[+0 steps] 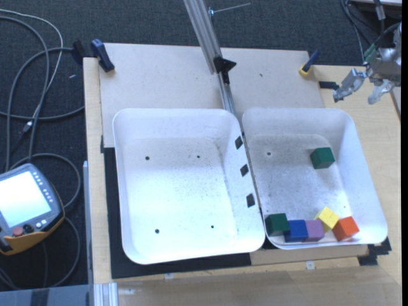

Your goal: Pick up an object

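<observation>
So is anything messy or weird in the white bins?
Nothing looks broken or spilled. Five blocks huddle along the near edge of the right bin, while one green block sits alone farther back. The left bin just has dark speckles. The gripper hangs beyond the right bin's far corner.

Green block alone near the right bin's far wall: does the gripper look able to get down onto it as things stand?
Probably yes. The green block sits apart from the other blocks, with bare bin floor around it. The gripper, fingers spread, hangs outside the right bin, beyond its far corner, and nothing lies between them.
</observation>
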Controlling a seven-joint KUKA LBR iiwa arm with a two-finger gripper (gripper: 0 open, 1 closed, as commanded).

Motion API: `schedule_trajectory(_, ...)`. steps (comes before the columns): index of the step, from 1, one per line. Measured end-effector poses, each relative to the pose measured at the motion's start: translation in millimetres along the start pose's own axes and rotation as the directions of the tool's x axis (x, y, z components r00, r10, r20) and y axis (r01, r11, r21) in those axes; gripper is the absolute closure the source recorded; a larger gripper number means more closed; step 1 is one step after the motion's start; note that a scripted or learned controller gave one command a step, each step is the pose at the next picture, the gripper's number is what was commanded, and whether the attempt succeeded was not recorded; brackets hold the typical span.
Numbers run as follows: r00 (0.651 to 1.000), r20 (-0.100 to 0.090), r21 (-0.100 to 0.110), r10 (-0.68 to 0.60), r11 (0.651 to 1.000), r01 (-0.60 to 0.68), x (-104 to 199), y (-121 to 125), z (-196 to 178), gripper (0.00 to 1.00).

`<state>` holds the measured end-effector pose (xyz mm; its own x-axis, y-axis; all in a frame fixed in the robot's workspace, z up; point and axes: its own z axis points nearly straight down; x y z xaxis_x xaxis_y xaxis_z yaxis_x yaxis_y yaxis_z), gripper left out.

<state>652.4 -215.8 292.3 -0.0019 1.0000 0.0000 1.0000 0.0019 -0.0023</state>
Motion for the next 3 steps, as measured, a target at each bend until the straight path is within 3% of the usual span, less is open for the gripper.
schedule_trajectory(1,1.0,-0.003,0.008,0.002,1.0,-0.002,-1.6,-38.3,127.2,0.0)
schedule_trajectory(2,1.0,-0.004,0.007,0.0,1.0,0.0,28.7,-59.9,197.5,0.0)
schedule_trajectory(3,1.0,-0.001,-0.004,0.002,1.0,-0.002,26.8,-56.7,181.6,1.0)
